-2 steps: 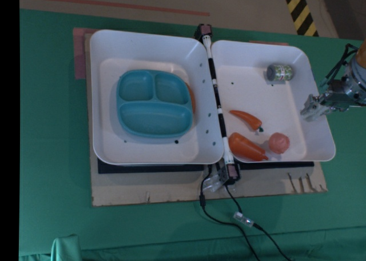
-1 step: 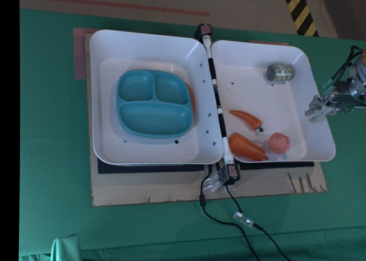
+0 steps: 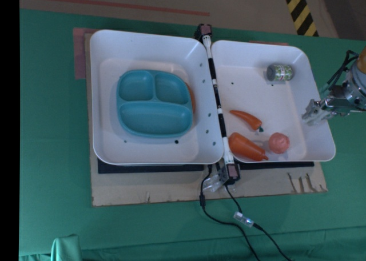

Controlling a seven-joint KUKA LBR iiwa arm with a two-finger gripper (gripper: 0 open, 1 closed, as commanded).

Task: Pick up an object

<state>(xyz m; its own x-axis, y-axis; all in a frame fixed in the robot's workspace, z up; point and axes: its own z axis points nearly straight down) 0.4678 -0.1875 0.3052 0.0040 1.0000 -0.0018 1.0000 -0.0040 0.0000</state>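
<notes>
The right bin (image 3: 309, 71) holds a small green-labelled can (image 3: 279, 72) lying on its side at the back, a red chili pepper (image 3: 246, 119) in the middle, an orange carrot (image 3: 246, 146) near the front and a pinkish round fruit (image 3: 279, 142) beside it. My gripper (image 3: 316, 111) hangs over the right rim of that bin, apart from all the objects, and nothing shows between its fingers. The arm enters from the right edge.
The left bin (image 3: 103, 54) carries a teal divided plate (image 3: 153, 103) with three compartments. A black divider (image 3: 214, 91) runs between the bins. Cables (image 3: 240, 217) trail across the green cloth in front, where cardboard sits under the bins.
</notes>
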